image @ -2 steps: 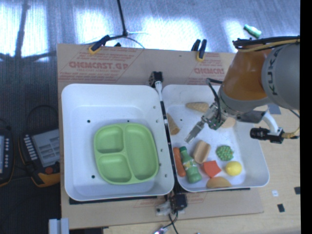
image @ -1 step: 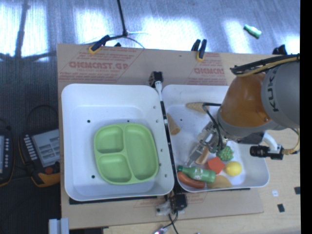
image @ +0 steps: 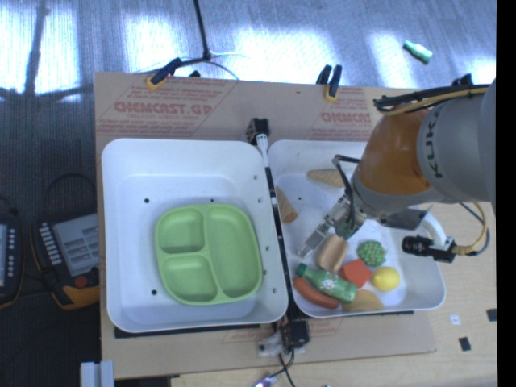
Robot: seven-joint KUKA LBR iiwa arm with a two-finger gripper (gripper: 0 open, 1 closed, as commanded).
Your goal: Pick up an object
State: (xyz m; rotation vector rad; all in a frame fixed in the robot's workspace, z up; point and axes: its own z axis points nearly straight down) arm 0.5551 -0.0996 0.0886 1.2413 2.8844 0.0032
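Grey arm with orange band (image: 403, 156) reaches from right over right white bin (image: 427, 293). Fingers (image: 326, 234) spread apart, nothing between them, tips just above tan cylindrical bread-roll toy (image: 331, 252).

Roll lies mid-bin, near green bottle (image: 326, 282), orange-red carrot-like toy (image: 316, 295), red block (image: 357, 272), green bumpy broccoli toy (image: 371, 253) and yellow lemon (image: 386, 279). Another tan piece (image: 326, 177) near bin's far wall.

Left white bin (image: 129, 176) holds light-green three-compartment plate (image: 210, 252). Both bins sit on desk (image: 161, 107).
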